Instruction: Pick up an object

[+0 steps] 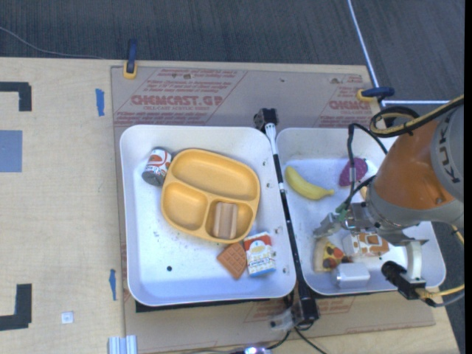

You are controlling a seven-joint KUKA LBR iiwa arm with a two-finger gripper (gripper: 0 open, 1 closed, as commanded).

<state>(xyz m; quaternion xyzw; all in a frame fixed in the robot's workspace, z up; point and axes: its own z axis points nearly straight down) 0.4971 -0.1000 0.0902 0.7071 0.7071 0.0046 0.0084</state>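
Nearest the camera, at the 6 o'clock rim of the right bin (434, 277), a small white block (351, 275) lies flat, and touching it at its 11 o'clock is a toy pizza slice (329, 257) with red and dark toppings. Just beside that, at 3 o'clock, a printed white and orange box (371, 245) lies partly under the arm. In the left bin (134, 227), near its 5 o'clock corner, a brown waffle square (233, 260) touches a small carton (260, 254) at its 3 o'clock. Farther back, the gripper (344, 225) hangs low over the right bin's middle, directly above the pizza slice and the box; whether it is released or clenched cannot be told from this view, and nothing is seen held in it. The grey arm (409, 186) with its orange band fills the bin's 3 o'clock side. In the left bin a yellow divided plate (210, 179) sits in the centre, with a tan block (226, 220) in its 5 o'clock compartment. A small can (155, 167) lies on its side touching the plate at 10 o'clock. Beyond the gripper, at its 11 o'clock, a banana (307, 185) rests on the right bin floor, and a purple object (351, 172) lies near it at 2 o'clock.
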